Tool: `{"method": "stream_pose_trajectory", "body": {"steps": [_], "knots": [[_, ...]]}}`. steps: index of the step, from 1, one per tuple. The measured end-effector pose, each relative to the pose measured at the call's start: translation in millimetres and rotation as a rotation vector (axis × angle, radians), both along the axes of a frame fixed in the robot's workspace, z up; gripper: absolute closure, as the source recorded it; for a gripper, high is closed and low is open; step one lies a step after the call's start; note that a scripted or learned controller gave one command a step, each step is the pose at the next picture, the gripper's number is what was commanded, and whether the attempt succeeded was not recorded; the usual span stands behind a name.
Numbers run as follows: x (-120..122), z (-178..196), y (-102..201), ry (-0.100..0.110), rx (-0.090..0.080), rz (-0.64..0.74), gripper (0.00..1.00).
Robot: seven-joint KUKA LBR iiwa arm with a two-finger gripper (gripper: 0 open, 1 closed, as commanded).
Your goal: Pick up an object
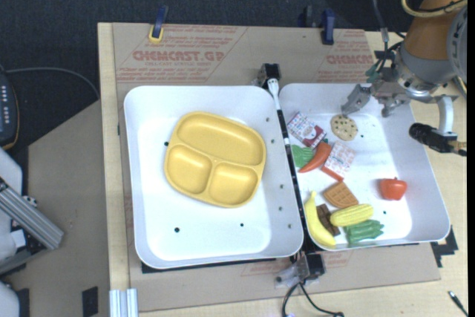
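The end effector (pixel 370 102) hangs over the far part of the right bin (pixel 427 182), and its two fingers stand apart with nothing between them. Just on the near left of it a round cookie (pixel 344 128) lies on the bin floor, apart from the fingers. To the left of the cookie there is a small red and white packet (pixel 303 128). Nearer, an orange carrot (pixel 319 157) lies beside a green piece (pixel 301 157). A red tomato (pixel 392 188) lies alone toward the right side. In the near left corner of this bin a banana (pixel 318 225), a corn cob (pixel 351 215), a brown cracker (pixel 341 195) and a green vegetable (pixel 364 231) lie close together. The left bin (pixel 148 182) holds a yellow divided plate (pixel 214 158) with three compartments. Both bins rest on the desk (pixel 111 122).
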State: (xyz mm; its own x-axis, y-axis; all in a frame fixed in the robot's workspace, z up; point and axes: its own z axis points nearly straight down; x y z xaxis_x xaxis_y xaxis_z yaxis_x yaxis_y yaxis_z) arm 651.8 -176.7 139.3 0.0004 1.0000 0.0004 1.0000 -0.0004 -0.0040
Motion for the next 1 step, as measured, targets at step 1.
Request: {"method": "stream_pose_trajectory", "body": {"steps": [1], "knots": [[-1.0,-53.5,1.1,0.002,0.001,0.001,0.0]]}}
